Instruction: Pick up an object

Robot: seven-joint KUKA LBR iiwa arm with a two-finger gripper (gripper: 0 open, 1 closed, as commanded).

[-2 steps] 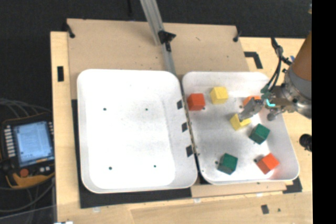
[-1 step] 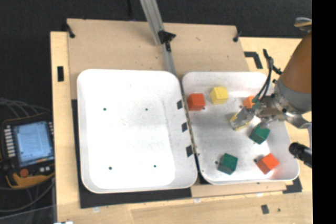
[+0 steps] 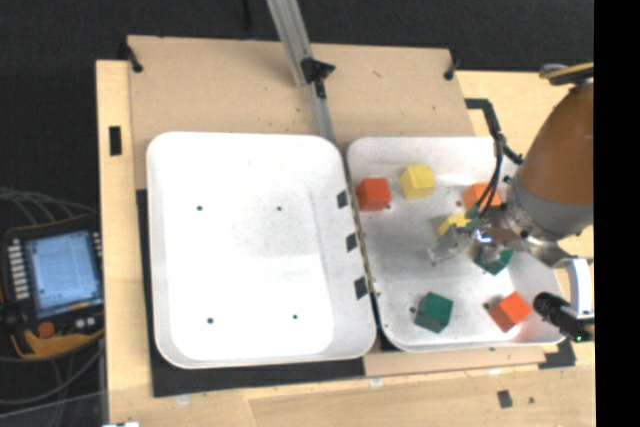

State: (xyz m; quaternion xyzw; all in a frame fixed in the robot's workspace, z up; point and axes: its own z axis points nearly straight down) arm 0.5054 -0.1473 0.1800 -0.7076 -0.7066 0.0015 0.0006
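We are looking down on a wooden bench [image 3: 110, 215] that is carrying two shallow white bins side by side, and we are taking the right bin [image 3: 400, 325] as our landmark for every place below. The left bin [image 3: 250, 245] is lying just beside it, touching along the shared edge. The grey arm [image 3: 560, 165], with its orange band, is reaching in over the right bin's far-right side and covering part of its rim there.

A slanted metal pole [image 3: 285, 5] is rising from behind the right bin's upper left corner. Well to the left of both bins, a handheld screen [image 3: 55, 275] is glowing at the bench's edge.

The gripper [image 3: 470, 237] is hanging over the middle-right part of the right bin, and we cannot tell how it is set, since the wrist is blurring that spot.

Inside the right bin, a green block [image 3: 433, 311] is sitting near the lower middle. A red block [image 3: 373, 194] is resting by the upper left wall, and a yellow block [image 3: 418, 180] is lying just to its right. An orange block [image 3: 509, 311] is sitting near the lower right corner. A small yellow piece [image 3: 458, 221] is showing right at the gripper, and a small teal piece [image 3: 493, 263] is lying just below the wrist.
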